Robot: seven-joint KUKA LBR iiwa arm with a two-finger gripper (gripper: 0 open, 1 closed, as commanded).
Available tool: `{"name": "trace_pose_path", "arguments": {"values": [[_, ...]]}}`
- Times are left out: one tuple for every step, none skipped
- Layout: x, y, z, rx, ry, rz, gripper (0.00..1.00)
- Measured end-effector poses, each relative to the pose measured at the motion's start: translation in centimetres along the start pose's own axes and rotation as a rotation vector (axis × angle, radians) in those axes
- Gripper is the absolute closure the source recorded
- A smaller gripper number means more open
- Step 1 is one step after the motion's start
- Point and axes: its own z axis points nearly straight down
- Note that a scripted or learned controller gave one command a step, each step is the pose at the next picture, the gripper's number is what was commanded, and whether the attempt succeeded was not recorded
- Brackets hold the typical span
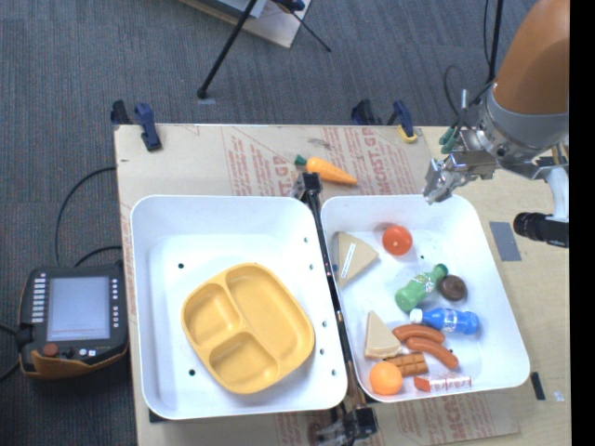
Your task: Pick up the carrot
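Nearest the camera, the right bin (483, 230) holds an orange ball (385, 378) at its front edge, beside a cracker-like piece (409, 364), a red-and-white wrapped item (442, 383) and two sausages (426, 341). Further back in the same bin lie a sandwich wedge (379, 336), a blue bottle (448, 321), a green bottle (418, 289), a brown doughnut-like piece (453, 288), a second wedge (353, 255) and a red tomato (397, 240). Left bin (153, 249): a yellow compartment plate (246, 326) with three sections, tilted slightly. Carrot (329, 168): it lies outside both bins, on the bare bench (242, 156) just behind the junction of the two bins, its green top pointing left and its tip right. Gripper (439, 186): it hangs over the rear right corner of the right bin, well apart from the carrot, with nothing visible between its fingers; whether they are spread or closed cannot be told. Beside the bench, at left, rests a control pendant (74, 319) with a grey screen.
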Motion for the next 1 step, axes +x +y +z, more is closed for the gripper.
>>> {"name": "trace_pose_path", "arguments": {"values": [[6.26,3.43,4.41,0.024,0.007,0.037,1.00]]}}
